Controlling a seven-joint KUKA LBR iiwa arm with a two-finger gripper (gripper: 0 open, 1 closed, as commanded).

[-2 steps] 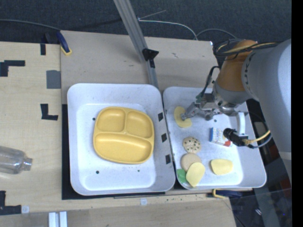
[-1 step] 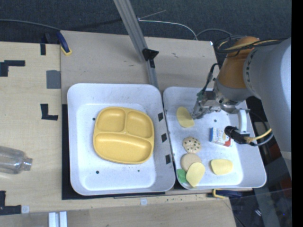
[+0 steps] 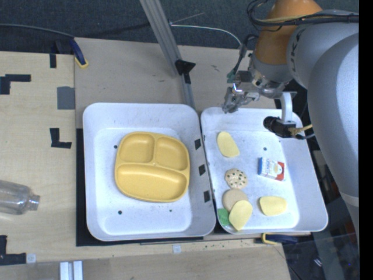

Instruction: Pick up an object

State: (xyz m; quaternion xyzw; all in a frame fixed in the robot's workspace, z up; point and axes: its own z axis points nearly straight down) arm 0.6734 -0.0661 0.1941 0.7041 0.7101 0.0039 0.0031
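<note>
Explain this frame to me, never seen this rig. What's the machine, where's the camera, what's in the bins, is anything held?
One camera, fixed above the bench, looks down at a slant. The grey arm with the orange band is a KUKA iiwa reaching in from the right. Its gripper hangs over the far edge of the right bin; I see nothing between its fingers.

The left bin holds a yellow divided plate. The right bin holds small toy-like food: three yellow pieces, a cookie, a small red and white carton, and a green piece mostly hidden. A clear bottle lies on the bench at left.
</note>
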